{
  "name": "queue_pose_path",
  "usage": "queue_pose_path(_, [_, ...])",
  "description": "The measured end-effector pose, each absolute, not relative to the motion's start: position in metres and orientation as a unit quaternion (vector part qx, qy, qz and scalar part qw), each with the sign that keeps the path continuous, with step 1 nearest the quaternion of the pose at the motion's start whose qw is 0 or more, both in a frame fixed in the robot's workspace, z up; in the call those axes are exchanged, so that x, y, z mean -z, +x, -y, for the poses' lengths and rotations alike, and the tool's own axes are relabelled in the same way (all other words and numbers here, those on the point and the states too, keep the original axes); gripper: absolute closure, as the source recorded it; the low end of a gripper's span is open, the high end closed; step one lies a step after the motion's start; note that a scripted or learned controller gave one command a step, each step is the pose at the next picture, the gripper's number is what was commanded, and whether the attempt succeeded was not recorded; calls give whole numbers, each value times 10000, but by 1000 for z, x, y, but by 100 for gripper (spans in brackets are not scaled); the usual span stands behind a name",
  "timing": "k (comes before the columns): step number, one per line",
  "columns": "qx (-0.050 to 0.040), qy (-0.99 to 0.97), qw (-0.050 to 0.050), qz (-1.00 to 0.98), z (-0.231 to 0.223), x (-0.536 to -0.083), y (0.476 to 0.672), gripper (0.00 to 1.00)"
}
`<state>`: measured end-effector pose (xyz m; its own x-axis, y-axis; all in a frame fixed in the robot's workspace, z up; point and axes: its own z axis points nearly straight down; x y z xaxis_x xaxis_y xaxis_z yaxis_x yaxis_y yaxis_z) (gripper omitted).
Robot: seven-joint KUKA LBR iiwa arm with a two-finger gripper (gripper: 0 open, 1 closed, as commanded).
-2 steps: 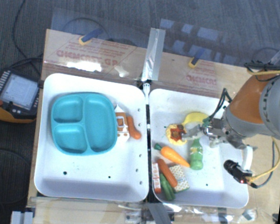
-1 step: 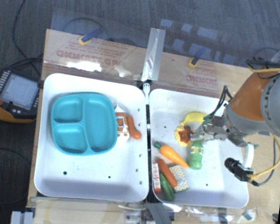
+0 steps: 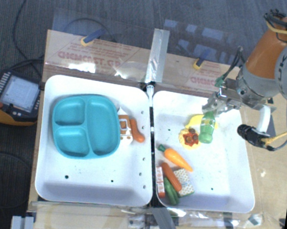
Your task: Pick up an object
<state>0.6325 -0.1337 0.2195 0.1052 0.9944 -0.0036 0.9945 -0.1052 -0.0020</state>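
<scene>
Camera view: the gripper (image 3: 214, 106) sits over the upper part of the right bin (image 3: 228, 187), directly above a small green bottle (image 3: 206, 128), which stands beside a yellow-and-red toy (image 3: 191, 134). The bottle's top appears to sit right at the fingertips, but whether the claw is clenched on it or released I cannot tell; the wrist blocks that.

Risks, as judgement: the bottle is narrow and smooth-looking, so a grip on the cap alone could slip or tip it. The yellow toy touches or nearly touches the bottle, so a finger could catch it and drag both, or wedge and miss.

Other clutter: a carrot (image 3: 178, 158) lies lower in the same bin, near but apart from the bottle. A pile with a red piece and a green vegetable (image 3: 171, 186) sits at the bin's lower left corner, well apart. The left bin (image 3: 81, 182) holds a teal divided plate (image 3: 86, 125) and a small orange sausage-like toy (image 3: 137, 131) by the divider. Nothing blocks the arm's path upward.
</scene>
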Motion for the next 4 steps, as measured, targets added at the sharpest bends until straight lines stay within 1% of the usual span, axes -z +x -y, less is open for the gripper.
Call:
queue_pose_path(1, [29,7182,6,-6958,154,-211,658,100])
queue_pose_path(2, [24,7217,-9,-6922,117,-159,627,100])
queue_pose_path(3, [26,7665,-12,-6422,128,-120,576,100])
queue_pose_path(4, [13,7479,-10,-6638,84,-204,567,100])
